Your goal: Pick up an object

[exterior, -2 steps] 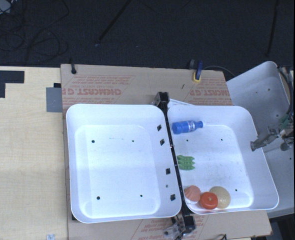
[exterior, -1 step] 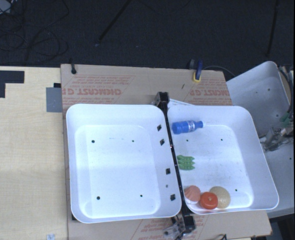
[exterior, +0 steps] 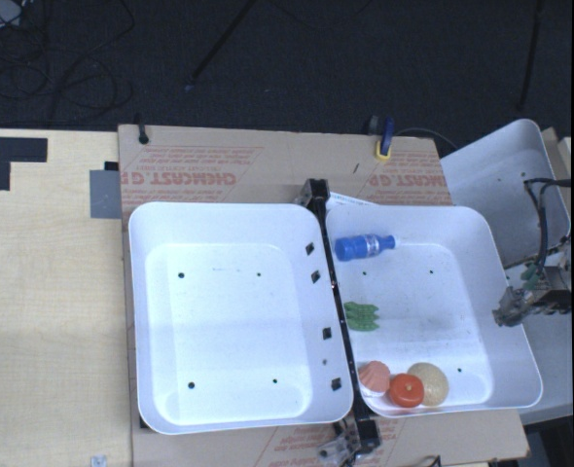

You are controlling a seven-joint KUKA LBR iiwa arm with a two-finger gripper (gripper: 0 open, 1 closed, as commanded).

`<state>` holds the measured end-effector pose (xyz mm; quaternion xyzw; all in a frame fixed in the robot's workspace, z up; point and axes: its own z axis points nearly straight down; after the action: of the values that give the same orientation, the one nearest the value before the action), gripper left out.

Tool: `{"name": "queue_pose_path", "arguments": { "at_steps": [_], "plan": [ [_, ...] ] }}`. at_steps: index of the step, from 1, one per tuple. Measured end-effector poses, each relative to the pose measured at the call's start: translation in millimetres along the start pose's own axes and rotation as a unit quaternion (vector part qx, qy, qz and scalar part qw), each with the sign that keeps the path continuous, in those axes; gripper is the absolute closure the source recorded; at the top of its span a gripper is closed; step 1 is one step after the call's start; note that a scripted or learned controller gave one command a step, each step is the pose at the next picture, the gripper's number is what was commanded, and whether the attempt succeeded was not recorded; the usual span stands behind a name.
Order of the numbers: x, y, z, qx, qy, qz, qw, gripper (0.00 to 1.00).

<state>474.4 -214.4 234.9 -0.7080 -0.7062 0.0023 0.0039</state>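
Dark carpeted floor (exterior: pixel 268 47) with loose cables fills the upper part of the view, and below it a light wooden bench (exterior: pixel 44 309) carries a cardboard sheet (exterior: pixel 229 163) printed with red lettering. Two shallow white bins sit side by side on the cardboard, touching along a black clamp strip (exterior: pixel 331 290).

Left bin (exterior: pixel 141 309): bare white floor with small dark holes.

Right bin (exterior: pixel 506 358): four items.
- Blue bottle (exterior: pixel 363 247), lying on its side near the far-left corner. Its long axis runs nearly left to right, tilted slightly upward to the right; the pale cap end points right.
- Green toy (exterior: pixel 361 316), close to the left wall, mid-bin, long axis roughly left to right.
- Pink piece (exterior: pixel 374 377), red round piece (exterior: pixel 406 390) and tan round piece (exterior: pixel 428 382), clustered at the near wall and touching one another.

Gripper (exterior: pixel 513 309): located at the right rim of the right bin, well apart from all items. Finger state cannot be determined at this size and angle.
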Motion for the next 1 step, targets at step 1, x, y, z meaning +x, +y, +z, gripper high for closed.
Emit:
{"name": "queue_pose_path", "arguments": {
  "at_steps": [1],
  "plan": [
    [0.0, 0.6, -14.9, -0.002, -0.001, 0.000, 1.0000, 1.00]
  ]
}}
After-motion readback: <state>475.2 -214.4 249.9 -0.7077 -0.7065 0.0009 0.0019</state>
